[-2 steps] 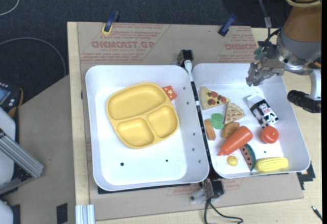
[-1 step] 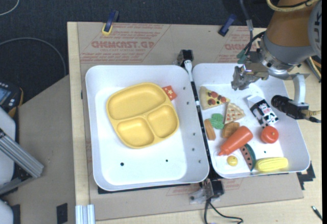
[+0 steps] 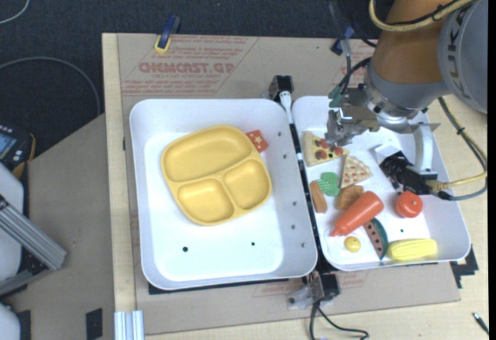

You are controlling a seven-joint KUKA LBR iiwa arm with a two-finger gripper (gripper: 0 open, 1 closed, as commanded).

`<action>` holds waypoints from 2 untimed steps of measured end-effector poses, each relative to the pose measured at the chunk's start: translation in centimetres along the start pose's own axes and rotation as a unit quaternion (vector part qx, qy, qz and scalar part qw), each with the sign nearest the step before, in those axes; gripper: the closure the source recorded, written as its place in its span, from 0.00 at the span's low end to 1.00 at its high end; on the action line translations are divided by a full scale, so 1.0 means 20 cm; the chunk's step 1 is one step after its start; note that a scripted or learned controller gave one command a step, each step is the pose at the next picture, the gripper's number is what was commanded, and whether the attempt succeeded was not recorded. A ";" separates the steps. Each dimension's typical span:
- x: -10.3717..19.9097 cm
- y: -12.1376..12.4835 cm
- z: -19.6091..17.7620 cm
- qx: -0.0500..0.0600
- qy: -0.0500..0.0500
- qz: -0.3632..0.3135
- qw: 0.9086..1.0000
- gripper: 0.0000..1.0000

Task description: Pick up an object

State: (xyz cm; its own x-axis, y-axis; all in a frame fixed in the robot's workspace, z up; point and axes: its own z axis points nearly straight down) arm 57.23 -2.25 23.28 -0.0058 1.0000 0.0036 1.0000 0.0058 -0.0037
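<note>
- The gripper (image 3: 338,132) hangs at the 11 o'clock corner of the right bin (image 3: 453,226), right over a pizza slice (image 3: 319,148); how wide it stands I cannot tell.
- Toy food lies below it: a second pizza slice (image 3: 355,171), carrot (image 3: 358,212), tomato (image 3: 408,204), corn cob (image 3: 411,250).
- The left bin (image 3: 147,176) holds a yellow divided plate (image 3: 215,173), with a small red block (image 3: 257,140) at the plate's 2 o'clock.
</note>
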 end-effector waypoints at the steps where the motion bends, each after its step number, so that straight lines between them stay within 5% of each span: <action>1: 0.13 -0.12 0.09 0.001 -0.001 0.002 1.000 1.00; 2: 0.13 -0.09 0.08 -0.003 -0.002 0.003 1.000 1.00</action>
